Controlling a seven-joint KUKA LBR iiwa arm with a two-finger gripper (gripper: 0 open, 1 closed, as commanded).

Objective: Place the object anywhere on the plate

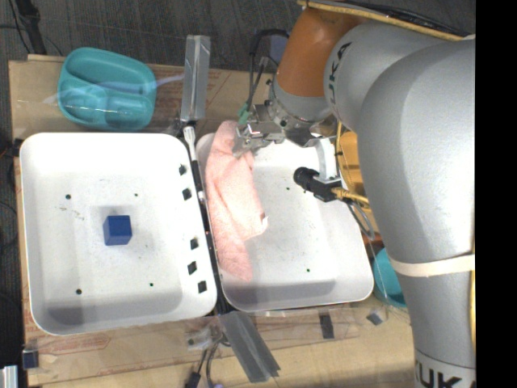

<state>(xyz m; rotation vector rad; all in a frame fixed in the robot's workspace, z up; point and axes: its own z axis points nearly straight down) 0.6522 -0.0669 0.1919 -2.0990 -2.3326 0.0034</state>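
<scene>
A pink cloth (pixel 232 208) lies lengthwise along the left side of the right bin (pixel 323 285). Its upper end reaches the bin's far left corner. My gripper (pixel 253 131) is right at that upper end of the cloth, under the orange wrist band. The arm's bulk hides how the gripper meets the cloth. A small blue cube (pixel 118 229) rests on the floor of the left bin (pixel 48 160), far from the gripper. A teal divided plate (pixel 106 87) sits on the bench beyond the left bin's far edge, tilted and outside both bins.
The grey arm covers the right side of the view and the right bin's right rim. A black fitting (pixel 313 182) hangs over the right bin near its far right. A grey bar (pixel 194 75) stands behind the divider between the bins. Another teal item (pixel 388 280) peeks out at the right bin's near right corner.
</scene>
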